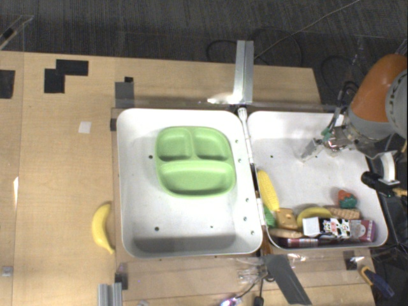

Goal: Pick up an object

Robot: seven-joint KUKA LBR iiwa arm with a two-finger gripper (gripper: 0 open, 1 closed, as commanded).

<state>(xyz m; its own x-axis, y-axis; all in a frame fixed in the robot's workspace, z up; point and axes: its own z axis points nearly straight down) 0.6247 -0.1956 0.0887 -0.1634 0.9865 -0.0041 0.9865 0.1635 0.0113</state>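
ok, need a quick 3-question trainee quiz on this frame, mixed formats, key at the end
1. True or false: the green divided plate lies in the left bin.
2. Multiple choice: the banana outside the bins lies A) on the bench left of the left bin, B) in the right bin, C) on the plate.
3. Fill in: the hand is above the ____ part of the right bin, away from the corn cob and the other items at the near edge.

Key: 1 true; 2 A; 3 far (upper)
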